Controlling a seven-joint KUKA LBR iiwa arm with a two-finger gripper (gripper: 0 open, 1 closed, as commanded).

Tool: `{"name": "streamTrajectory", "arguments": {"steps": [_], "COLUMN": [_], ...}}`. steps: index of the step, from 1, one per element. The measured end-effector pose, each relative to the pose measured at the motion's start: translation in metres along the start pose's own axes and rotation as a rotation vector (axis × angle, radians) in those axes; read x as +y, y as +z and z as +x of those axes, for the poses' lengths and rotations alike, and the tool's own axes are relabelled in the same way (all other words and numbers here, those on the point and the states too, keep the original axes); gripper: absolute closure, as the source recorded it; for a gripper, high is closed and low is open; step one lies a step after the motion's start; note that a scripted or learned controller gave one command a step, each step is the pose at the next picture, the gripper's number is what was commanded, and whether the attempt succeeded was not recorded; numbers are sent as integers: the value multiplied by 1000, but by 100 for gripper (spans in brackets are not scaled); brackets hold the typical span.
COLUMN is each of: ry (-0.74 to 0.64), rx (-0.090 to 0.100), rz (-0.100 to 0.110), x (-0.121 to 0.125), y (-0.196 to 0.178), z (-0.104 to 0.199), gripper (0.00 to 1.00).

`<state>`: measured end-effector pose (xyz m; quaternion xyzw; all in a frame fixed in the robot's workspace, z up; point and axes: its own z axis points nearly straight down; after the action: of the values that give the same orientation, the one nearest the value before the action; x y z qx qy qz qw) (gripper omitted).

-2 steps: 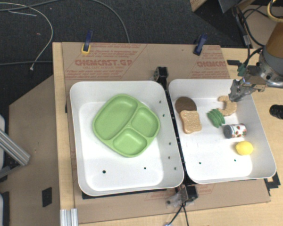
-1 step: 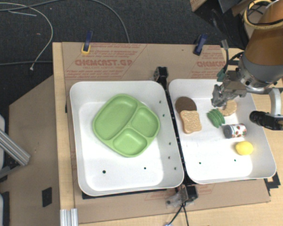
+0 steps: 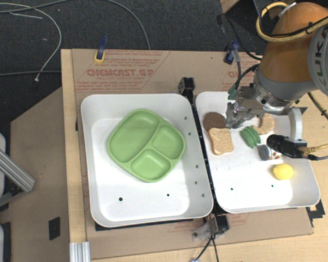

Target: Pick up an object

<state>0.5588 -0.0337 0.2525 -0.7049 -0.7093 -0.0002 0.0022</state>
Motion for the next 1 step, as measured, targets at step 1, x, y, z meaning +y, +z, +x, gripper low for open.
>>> {"name": "streamTrajectory", "arguments": {"steps": [1], "ry": [0], "rx": [0], "rz": [0], "x": [-6], "y": [1], "z": [49], "gripper": [100]}}
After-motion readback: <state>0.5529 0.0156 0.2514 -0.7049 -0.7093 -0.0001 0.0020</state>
